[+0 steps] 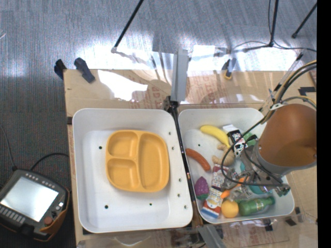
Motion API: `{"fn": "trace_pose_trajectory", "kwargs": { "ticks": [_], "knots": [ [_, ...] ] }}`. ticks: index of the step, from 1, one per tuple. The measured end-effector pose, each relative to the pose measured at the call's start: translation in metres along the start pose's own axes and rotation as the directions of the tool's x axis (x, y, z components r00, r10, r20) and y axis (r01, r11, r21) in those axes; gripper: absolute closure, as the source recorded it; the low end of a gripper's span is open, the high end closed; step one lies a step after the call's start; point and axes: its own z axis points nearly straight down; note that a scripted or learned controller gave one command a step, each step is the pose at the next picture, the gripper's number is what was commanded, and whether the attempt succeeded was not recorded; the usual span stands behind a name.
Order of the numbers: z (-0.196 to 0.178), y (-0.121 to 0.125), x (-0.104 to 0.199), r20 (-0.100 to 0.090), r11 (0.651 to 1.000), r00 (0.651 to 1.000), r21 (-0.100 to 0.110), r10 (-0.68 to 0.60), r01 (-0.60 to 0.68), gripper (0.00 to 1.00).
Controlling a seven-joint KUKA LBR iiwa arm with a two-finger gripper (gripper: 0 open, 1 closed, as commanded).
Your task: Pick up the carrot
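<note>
From above, the arm comes in from the right and bends down over the right-hand bin, its orange band bulging like a dome above the wrist. The wrist points steeply downward, so the gripper sits low among the toys in the near right part of that bin, with cables looping up behind it. Whether it is wide or narrow I cannot tell; the arm's bulk and the clutter hide it.

Taking the gripper as my mark: the carrot, a small orange piece, lies just to its left and a little nearer me, partly tucked among wrappers, so its outline is hard to make out. A yellow lemon sits nearer still, with a green bottle beside it. A purple eggplant lies further left, a red sausage up and left, and a banana beyond that. Well off to the left, in the other bin, rests a yellow divided plate.
</note>
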Motion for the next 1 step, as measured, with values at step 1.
{"fn": "trace_pose_trajectory", "kwargs": {
  "ticks": [1],
  "knots": [
    [-0.0601, 0.0386, -0.0491, 0.001, 0.977, 0.977, 0.000, 0.213, -0.213, 1.00]
  ]
}}
